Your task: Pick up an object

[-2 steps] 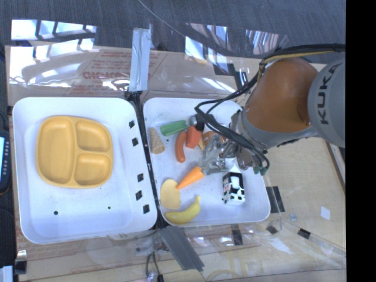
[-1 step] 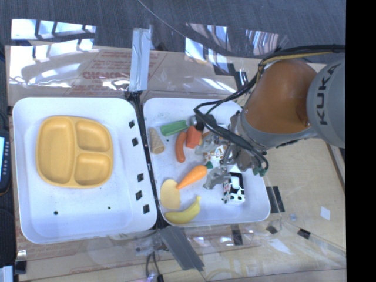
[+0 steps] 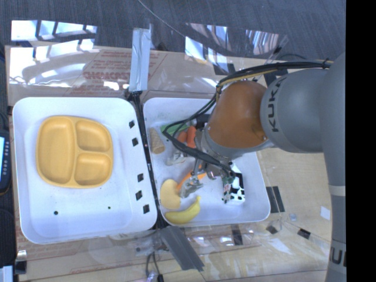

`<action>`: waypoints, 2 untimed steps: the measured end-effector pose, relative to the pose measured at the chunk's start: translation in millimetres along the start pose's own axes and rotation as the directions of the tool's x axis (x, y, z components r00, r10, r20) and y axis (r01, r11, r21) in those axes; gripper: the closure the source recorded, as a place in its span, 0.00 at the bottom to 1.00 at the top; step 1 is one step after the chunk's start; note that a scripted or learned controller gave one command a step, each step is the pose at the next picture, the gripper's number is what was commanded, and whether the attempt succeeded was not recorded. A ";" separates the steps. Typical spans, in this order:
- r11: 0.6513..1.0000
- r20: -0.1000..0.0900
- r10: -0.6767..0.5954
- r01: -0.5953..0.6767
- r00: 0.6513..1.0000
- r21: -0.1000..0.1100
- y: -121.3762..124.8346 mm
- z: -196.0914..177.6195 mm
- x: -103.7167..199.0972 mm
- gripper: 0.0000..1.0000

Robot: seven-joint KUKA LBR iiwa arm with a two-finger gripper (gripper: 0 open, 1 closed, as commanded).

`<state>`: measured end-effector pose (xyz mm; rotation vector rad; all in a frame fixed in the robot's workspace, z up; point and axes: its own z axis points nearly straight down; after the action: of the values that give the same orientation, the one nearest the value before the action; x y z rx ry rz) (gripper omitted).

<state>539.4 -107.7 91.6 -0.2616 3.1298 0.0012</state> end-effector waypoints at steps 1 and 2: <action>1.000 0.001 -0.005 0.005 1.000 0.000 1.0 -10.0 -1.3 1.00; 0.981 0.005 0.192 -0.192 0.981 0.002 -12.5 -89.1 -25.4 1.00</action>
<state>566.5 -115.9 180.6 0.0412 3.1354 -0.0018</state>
